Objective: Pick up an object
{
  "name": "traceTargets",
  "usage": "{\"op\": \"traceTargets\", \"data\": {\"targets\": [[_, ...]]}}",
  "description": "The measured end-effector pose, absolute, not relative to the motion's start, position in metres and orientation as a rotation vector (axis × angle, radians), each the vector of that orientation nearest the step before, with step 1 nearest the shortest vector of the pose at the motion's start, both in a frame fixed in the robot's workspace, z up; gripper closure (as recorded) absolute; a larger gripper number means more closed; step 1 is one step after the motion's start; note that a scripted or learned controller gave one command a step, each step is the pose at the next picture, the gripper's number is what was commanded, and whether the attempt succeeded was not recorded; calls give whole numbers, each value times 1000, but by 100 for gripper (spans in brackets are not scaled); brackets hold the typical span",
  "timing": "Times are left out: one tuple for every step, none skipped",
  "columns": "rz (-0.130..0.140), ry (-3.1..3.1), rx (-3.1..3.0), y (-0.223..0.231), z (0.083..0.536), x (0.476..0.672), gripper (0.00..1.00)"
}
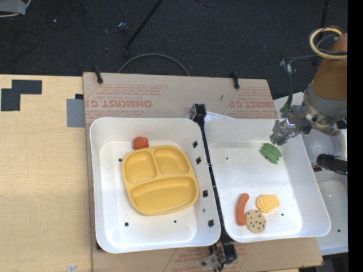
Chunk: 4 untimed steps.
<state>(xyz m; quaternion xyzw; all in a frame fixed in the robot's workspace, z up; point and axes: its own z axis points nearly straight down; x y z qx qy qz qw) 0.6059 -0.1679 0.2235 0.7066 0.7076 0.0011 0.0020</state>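
In the right bin [249,169] lie a green leafy toy [271,152] near the far right, an orange-red sausage [242,208], a yellow corn-like piece [267,202] and a chocolate-chip cookie [256,221] at the front. My gripper [279,134] hangs just above and behind the green toy, at the bin's far right side. Nothing shows between its fingers, and I cannot make out how far apart they are. The left bin [108,152] holds a yellow divided tray [160,179] and a small red tomato-like piece [140,143] behind it.
A black divider [205,169] runs between the two bins. Cardboard [170,95] lies under the bins. The arm's orange and grey wrist [329,84] stands over the right rim. A wooden bench top [39,174] extends to the left.
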Motion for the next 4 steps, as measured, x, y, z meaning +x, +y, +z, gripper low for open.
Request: {"op": "traceTargets", "data": {"targets": [[2,2222,2218,-169,256,607,100],[0,2230,2219,-111,254,614,100],[0,2230,2218,-52,256,620,100],[-3,2229,2220,-10,248,624,100]]}}
